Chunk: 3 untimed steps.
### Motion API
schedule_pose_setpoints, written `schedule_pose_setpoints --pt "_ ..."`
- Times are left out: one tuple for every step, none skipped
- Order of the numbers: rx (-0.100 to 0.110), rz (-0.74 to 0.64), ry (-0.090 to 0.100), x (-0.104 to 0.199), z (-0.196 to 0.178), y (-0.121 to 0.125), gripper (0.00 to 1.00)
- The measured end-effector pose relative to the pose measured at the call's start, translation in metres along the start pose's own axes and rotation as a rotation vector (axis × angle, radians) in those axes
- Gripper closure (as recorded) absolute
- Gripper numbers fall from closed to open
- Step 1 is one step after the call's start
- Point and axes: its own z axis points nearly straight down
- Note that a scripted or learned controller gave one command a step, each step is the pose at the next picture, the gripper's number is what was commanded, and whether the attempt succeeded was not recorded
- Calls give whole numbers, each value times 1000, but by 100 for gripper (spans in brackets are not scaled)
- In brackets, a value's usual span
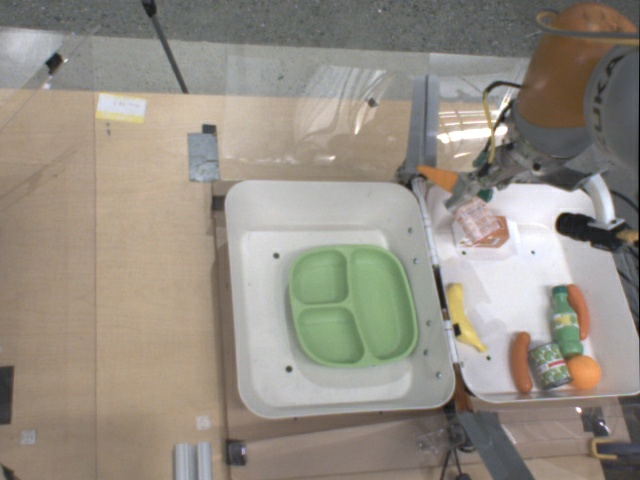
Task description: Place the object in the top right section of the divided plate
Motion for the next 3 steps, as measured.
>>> schedule_pose_setpoints --pt "0 -137 3 77 -2 -22 100" --pt "-1 -209 4 185 -30 -11 100" --pt "0 -262 4 206 0 22 100"
